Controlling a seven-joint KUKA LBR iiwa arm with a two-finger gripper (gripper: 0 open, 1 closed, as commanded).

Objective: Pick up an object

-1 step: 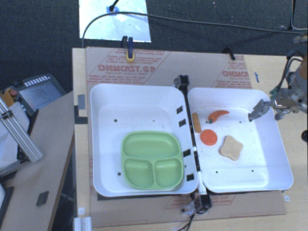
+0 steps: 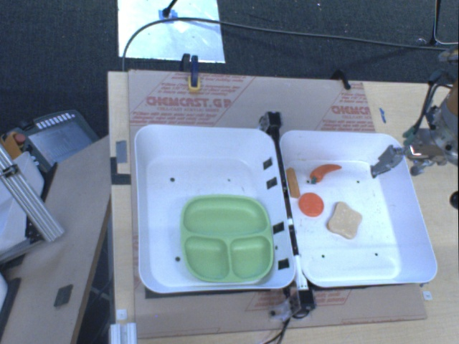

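The right bin (image 2: 401, 264) holds several small items: an orange-red chili pepper (image 2: 325, 171), a round orange slice (image 2: 311, 204), a tan bread-like piece (image 2: 345, 220) and a thin brown stick (image 2: 292, 182) lying along the left wall. My gripper (image 2: 389, 160) hangs at the bin's upper right edge, well to the right of the pepper and apart from every item. Nothing is between its fingers.
The left bin (image 2: 158, 156) carries a green divided plate (image 2: 228, 239) in its lower part. A black clip (image 2: 272, 122) sits on the divider between the bins. Cardboard lies under both bins, and a grey device (image 2: 61, 138) stands at the far left.
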